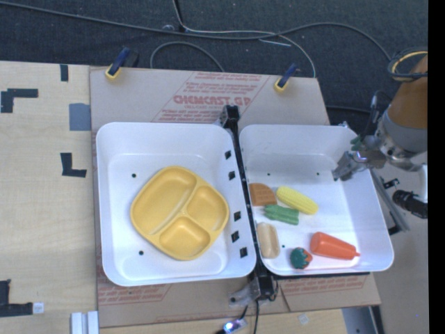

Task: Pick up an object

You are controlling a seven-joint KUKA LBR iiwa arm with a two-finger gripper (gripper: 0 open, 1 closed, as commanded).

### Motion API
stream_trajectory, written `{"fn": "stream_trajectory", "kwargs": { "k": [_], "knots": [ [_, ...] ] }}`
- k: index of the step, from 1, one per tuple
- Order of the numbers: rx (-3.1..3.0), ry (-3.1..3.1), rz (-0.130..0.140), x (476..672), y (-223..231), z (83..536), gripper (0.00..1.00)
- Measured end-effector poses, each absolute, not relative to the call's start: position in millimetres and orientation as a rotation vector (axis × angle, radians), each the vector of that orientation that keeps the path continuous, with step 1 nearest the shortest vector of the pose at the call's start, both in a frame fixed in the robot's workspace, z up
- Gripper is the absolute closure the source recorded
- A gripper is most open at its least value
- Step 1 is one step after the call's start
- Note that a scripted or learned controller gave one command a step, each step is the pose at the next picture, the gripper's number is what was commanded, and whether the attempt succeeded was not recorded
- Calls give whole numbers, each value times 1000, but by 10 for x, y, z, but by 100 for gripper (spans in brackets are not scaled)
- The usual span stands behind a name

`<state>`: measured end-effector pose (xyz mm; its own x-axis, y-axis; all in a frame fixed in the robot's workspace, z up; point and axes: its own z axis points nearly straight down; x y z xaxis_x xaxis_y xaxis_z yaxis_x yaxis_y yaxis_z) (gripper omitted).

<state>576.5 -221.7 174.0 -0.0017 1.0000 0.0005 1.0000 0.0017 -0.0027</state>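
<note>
Bench [42,207]: pale wood-grain top, scattered dark tape marks on its left part; a brown cardboard sheet [208,96] with red print lies flat on it, held at the far edge by two yellow-and-blue clamps [117,62], one near each far corner; two shallow white bins sit on the cardboard side by side, inner rims touching along a black seam; left bin [111,207] and right bin [313,145] both level, near edges just short of the cardboard's front edge; black cables [208,30] run over the dark floor behind the bench; a small pale bracket [83,321] sits at the bench's near edge, left of centre.
</note>
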Motion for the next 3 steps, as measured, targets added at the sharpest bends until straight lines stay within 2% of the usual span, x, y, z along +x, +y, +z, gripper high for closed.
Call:
{"fn": "stream_trajectory", "kwargs": {
  "k": [1,3],
  "knots": [
    [-2218,-2224,2,5782,-2216,2230,100],
    [-2211,-2223,6,5912,-1273,2189,100]
  ]
}}
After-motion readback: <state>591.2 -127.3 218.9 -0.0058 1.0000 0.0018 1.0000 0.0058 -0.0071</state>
